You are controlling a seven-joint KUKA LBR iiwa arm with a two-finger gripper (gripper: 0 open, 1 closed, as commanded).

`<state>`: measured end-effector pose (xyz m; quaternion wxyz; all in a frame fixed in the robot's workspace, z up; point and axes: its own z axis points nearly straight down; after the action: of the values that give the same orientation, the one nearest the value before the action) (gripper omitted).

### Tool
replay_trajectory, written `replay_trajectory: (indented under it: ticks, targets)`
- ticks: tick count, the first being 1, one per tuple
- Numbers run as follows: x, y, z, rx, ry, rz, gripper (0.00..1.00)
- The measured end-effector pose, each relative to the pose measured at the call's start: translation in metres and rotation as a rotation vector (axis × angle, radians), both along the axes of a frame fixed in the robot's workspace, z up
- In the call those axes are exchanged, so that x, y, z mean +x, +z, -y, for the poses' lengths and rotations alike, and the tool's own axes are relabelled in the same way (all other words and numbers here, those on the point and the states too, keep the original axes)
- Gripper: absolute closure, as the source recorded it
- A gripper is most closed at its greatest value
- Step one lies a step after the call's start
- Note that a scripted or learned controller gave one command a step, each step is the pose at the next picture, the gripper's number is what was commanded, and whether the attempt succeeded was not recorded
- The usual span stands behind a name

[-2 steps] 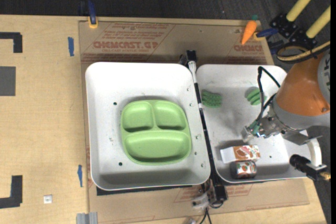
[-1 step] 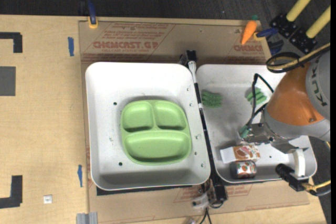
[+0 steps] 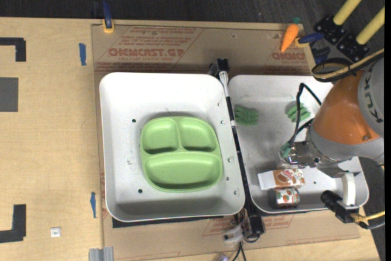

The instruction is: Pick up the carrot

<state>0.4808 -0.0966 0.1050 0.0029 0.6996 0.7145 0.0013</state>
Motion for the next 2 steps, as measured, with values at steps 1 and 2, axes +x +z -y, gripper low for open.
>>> replay_trajectory:
  ticks: [1,2]
  targets:
    - [0.0004,0.0005,0.0006,-0.001,0.105,0.0,1.0]
    - [-0.0006,0.0101,-0.0016,0.0,0.115,-0.002,1.0]
